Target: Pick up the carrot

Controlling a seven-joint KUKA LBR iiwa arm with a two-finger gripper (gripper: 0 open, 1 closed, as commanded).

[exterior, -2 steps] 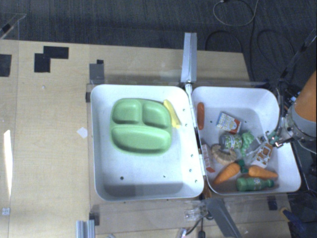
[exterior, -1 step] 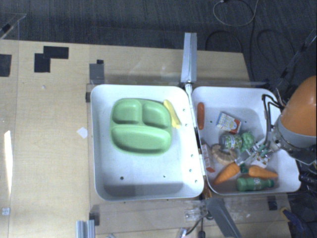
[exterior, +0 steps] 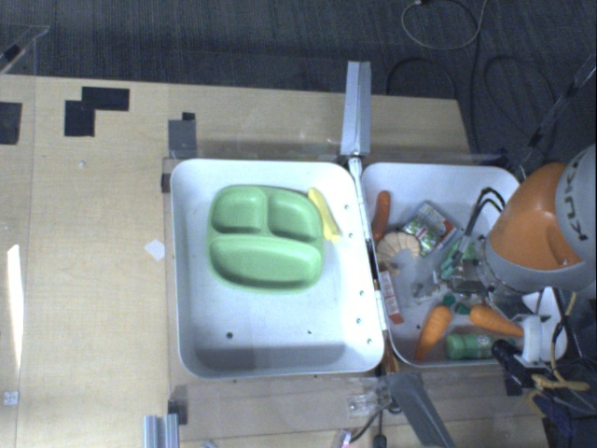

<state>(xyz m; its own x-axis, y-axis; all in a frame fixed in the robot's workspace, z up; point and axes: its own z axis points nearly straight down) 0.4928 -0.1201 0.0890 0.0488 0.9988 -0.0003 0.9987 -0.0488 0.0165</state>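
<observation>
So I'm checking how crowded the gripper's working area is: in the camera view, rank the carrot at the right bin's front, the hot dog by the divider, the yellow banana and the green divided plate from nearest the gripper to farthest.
From the gripper, low in the right bin:
1. Carrot, just in front of it, right bin.
2. Hot dog, right bin's back left, by the divider.
3. Yellow banana, left bin, on the plate's right edge.
4. Green divided plate, left bin's middle.

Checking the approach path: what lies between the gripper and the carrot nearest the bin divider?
In the camera view, the gripper hovers close above-right of the carrot; a small dark green-tipped item sits between them on the right bin floor.
</observation>
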